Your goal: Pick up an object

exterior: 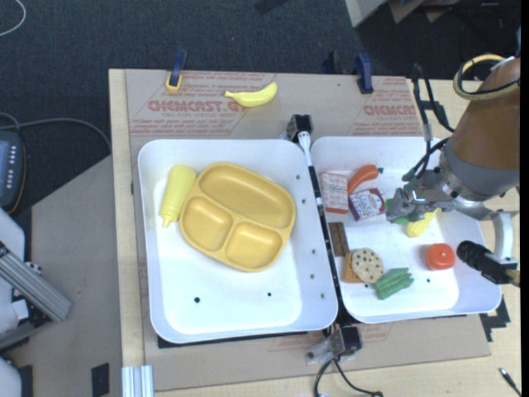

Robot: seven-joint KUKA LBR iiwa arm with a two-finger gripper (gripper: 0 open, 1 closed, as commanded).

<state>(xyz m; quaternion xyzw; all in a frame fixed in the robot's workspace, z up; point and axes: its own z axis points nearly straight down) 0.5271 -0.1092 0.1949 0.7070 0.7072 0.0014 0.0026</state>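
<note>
- Reaching in from the right, the grey arm with its orange band (494, 126) hangs over the right bin (463, 303), and the gripper (411, 208) sits low among the toy foods there.
- How far the gripper is open cannot be told, and nothing is clearly seen held in it; a small yellow object (419, 224) and a bit of green lie right at its tip.
- Just left of the gripper lies a small purple-and-white packet (366, 203), with an orange carrot (363, 176) above it and a red-and-white carton (335, 190) further left.
- Nearer the front of the right bin are a cookie (365, 264), a green pea pod (392, 282) and a red tomato (440, 256).
- The left bin (165, 304) holds a yellow divided tray (238, 215), with a yellow squeeze bottle (175, 193) touching its left edge.
- A toy banana (252, 96) lies on the desk (132, 106) behind the left bin.
</note>
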